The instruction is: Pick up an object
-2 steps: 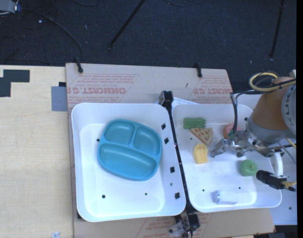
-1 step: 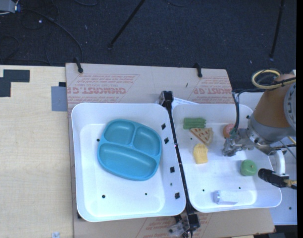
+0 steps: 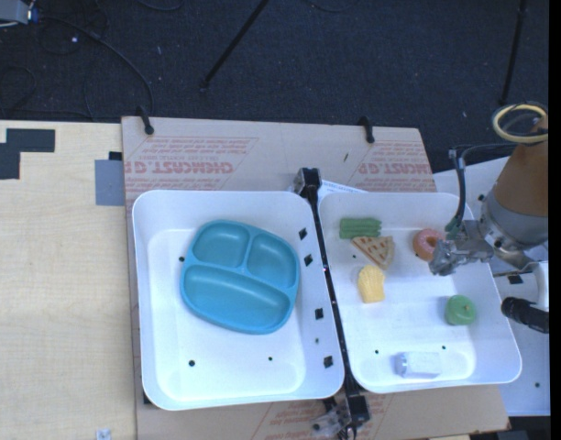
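Beside ring-shaped pink doughnut (image 3: 426, 242), metal gripper (image 3: 443, 262).

bins 2 (image 3: 225, 204) (image 3: 500, 356) | blue plate 1 (image 3: 239, 275) | small objects 6 (all right bin) (image 3: 371, 283)

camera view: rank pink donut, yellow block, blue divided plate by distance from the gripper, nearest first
1. Pink ring-shaped toy donut, right bin, just left of the gripper.
2. Yellow plastic block, right bin, further left, near the divider.
3. Blue divided plastic plate, left bin, farthest.
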`<state>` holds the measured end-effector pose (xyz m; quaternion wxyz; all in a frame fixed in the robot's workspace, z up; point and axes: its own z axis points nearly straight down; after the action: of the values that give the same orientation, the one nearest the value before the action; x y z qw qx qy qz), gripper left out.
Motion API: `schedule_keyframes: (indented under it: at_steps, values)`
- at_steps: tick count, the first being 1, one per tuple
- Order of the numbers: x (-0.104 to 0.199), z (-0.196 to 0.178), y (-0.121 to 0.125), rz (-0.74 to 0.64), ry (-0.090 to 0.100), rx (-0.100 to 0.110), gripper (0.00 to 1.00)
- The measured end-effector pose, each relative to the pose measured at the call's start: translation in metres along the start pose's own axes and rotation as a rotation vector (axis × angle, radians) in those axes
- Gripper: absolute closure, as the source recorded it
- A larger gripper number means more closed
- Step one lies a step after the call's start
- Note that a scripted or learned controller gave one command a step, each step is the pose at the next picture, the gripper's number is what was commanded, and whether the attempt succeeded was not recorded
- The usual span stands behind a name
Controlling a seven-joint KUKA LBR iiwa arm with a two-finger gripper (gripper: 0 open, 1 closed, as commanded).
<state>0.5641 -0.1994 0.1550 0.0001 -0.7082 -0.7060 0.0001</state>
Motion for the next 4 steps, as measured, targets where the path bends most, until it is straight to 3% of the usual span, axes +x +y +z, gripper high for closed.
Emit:
schedule_keyframes:
  at_steps: [1,2,4]
  values:
    - [-0.003,-0.055,0.010,-0.005,0.000,-0.001,1.00]
    - [-0.004,-0.070,0.011,-0.006,0.001,0.003,1.00]
    - [0.092,-0.072,-0.013,-0.009,0.004,0.006,1.00]
